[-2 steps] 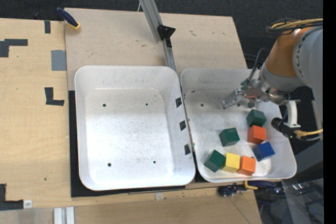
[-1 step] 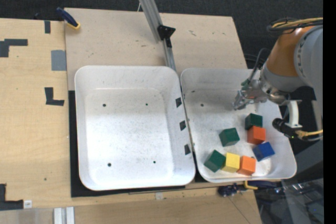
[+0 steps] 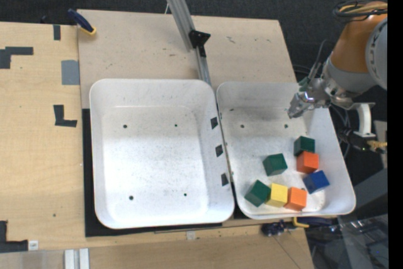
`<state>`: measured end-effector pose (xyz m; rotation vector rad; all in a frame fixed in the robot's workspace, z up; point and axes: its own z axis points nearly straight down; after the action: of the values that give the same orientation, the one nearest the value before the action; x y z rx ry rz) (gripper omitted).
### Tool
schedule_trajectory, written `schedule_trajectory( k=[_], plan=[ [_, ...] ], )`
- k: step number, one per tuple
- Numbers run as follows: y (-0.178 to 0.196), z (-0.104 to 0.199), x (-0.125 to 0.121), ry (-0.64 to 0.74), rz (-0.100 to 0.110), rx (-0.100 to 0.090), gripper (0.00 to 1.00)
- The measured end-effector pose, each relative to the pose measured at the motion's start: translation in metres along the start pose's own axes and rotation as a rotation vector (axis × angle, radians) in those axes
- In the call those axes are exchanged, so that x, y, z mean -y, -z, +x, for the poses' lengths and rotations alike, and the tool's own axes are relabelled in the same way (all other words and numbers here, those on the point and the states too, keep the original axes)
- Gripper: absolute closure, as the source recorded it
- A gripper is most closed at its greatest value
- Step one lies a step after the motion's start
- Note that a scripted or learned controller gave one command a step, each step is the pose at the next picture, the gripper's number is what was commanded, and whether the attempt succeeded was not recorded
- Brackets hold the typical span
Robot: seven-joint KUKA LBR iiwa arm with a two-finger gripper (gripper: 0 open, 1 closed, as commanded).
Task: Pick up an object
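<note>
Coloured blocks (image 3: 291, 176) lie near, below the jaws (image 3: 296, 109).

Two bins side by side, blocks gathered in the right one

The left bin (image 3: 107, 97) and right bin (image 3: 252, 97) touch along their inner edges on the bench (image 3: 138, 41). Seven blocks sit in the right bin's 5 o'clock part: one block (image 3: 304, 144) farthest back, a second (image 3: 307, 162) touching it at its 6 o'clock, a third (image 3: 316, 181) at 5 o'clock of that; a fourth (image 3: 274, 164) lies at 9 o'clock of the second, apart. Along the front wall three touch in a row: fifth (image 3: 257, 192), sixth (image 3: 278, 194), seventh (image 3: 296, 198). The gripper (image 3: 297, 106) hangs over the bin's 2 o'clock corner, behind the blocks.
</note>
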<state>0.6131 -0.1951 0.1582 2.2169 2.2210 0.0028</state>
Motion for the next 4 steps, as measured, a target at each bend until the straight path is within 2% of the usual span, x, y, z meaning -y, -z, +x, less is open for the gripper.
schedule_trajectory(
  k=[1,2,4],
  plan=[
    [0.047,-0.002,0.006,-0.001,0.0,0.0,1.0],
    [0.11,-0.002,0.001,0.0,-0.003,0.001,1.0],
    [0.111,0.1,0.01,0.004,0.005,-0.002,1.0]
  ],
)
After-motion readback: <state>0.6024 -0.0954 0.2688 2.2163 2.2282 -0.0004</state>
